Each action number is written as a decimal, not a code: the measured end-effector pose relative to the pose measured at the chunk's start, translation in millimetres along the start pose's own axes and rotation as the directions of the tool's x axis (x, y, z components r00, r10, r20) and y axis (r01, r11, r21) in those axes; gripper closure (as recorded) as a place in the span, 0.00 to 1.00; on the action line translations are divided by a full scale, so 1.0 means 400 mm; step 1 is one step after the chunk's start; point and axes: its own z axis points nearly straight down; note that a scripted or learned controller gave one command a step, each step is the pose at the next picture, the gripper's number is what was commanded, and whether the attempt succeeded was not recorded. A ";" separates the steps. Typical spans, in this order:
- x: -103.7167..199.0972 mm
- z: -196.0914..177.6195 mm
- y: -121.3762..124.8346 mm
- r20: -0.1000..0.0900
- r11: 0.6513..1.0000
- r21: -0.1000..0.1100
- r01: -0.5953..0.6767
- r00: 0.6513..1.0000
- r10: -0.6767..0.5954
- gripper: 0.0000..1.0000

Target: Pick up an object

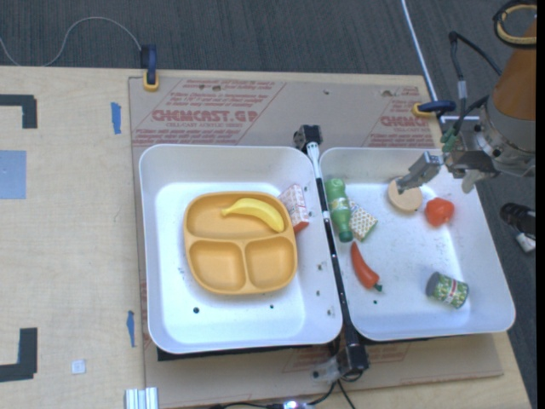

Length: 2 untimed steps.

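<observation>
1. Grey two-finger gripper (417, 177), upper right of frame, hung over the right shallow white bin (485, 313); its grip state could not be told.
2. Round tan wooden disc (405, 197) lay directly under the gripper tips; a red tomato-shaped toy (439, 212) sat just beside it.
3. Green plastic bottle (339, 209) lay along that bin's left wall; a red chilli pepper toy (364, 267) at centre; a green labelled can (448, 290) lower right.
4. Left white bin (162, 313) bore an orange three-compartment plate (240, 267); a yellow banana (254, 212) rested in its top compartment.
</observation>
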 end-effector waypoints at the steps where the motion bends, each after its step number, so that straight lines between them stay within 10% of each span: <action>1: -0.014 0.340 -0.037 0.000 1.000 0.001 -0.001 1.000 0.001 0.00; 2: 0.091 0.416 -0.126 -0.001 1.000 -0.014 -0.001 1.000 0.001 0.00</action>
